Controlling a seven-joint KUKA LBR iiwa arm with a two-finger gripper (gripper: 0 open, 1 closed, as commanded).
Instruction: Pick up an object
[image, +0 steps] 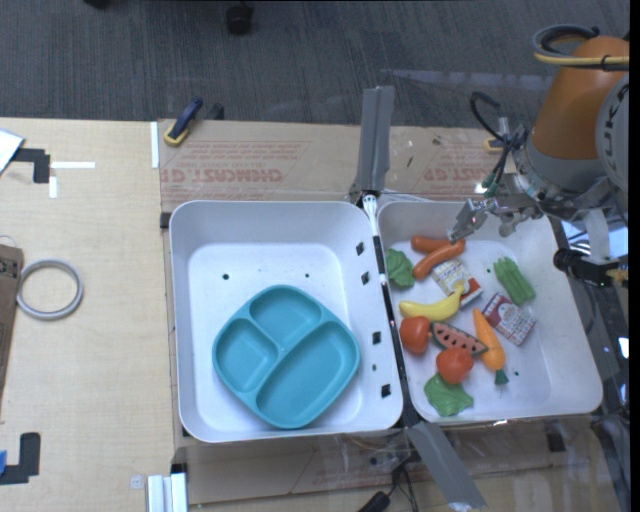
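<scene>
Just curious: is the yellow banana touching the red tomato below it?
Cannot tell. In the camera view the banana lies just above the tomato, too close to show contact or gap.

Single fixed overhead view, slanted down on both bins (180, 300).

The grey-and-orange robot arm (585, 90) is cut off by the right and top edges. The metal two-finger tool (468, 222) is too small and blurred to read its fingers. The red-and-white printed packet (514, 322) carries print too small to make out.
</scene>
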